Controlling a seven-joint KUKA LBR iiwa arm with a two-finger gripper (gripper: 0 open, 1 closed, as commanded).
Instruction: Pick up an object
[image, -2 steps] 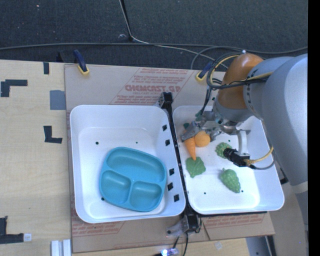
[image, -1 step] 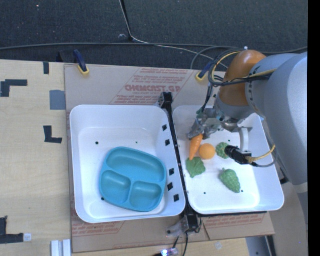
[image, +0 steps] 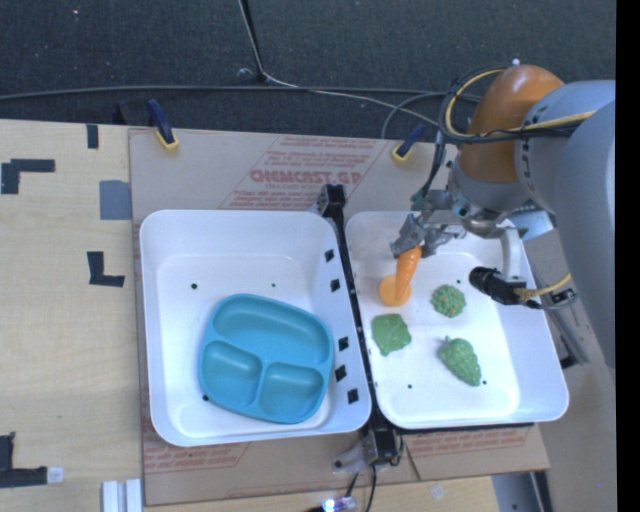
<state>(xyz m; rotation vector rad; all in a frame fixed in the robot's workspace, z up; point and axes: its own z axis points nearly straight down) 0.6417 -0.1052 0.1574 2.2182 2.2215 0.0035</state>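
The gripper (image: 418, 240) appears to pinch the top of the carrot (image: 399, 279), which hangs tilted just left of the broccoli (image: 448, 301), so lift straight and slowly to keep the hold.

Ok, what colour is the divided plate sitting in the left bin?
Light blue. The divided plate shows plainly in the camera view.

A thick grey robot arm (image: 580, 150) with a rounded orange band (image: 515, 100) above its wrist. Yellow and black cables loop around the band, and the small gripper (image: 420, 235) is grey metal
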